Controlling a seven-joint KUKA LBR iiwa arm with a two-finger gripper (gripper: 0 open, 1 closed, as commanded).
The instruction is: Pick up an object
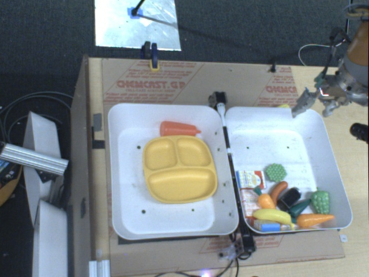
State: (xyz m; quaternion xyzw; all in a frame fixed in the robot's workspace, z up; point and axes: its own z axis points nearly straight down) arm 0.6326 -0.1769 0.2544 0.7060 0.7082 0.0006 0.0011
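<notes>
End effector (316, 101) hangs at the right bin's (323, 131) far right corner, fingers spread and nothing between them. Pick not yet begun; descent, closure and lift all remain. Arm enters from the right, wrist raised above the rim. Candidate toys sit heaped in that bin's near corner: banana (272, 216), carrot (315, 219), green ball (275, 171).

A foil sheet (137, 15) lies upper left; black cables (34, 105) (looped) sit at the left edge.
</notes>
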